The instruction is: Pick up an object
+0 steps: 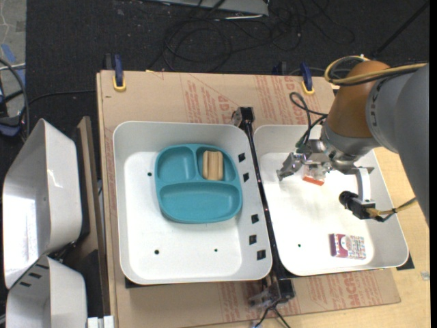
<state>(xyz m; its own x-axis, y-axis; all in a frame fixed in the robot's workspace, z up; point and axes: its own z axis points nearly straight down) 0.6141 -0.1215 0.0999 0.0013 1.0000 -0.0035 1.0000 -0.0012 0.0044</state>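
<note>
Right now a small orange-red thing point(313, 180) lies on the floor of the right bin point(293, 251), up near the far end. It is flat and short, and it is too small for me to say what it is. The gripper point(295, 166) hangs just above and beside it, a bit to its left as I look. Its metal fingers point(285, 170) point toward the wall between the two bins. They look a little spread, with nothing caught between them, though they are tiny and hard to read. I cannot tell if they touch the orange-red thing.

The grey arm point(403, 108) comes in from the right, and its orange band point(351, 104) sits just over the wrist.

Nearer to me in the same bin lies a small packet point(347, 245) with a picture on it, well apart from the gripper.

The left bin point(136, 251) has a blue-green plate point(198, 183) with three parts. A tan block point(213, 165) lies in the plate's far right part.

Both bins rest on a brown board point(184, 94) held down by clamps point(119, 74) at its far edge.
</note>
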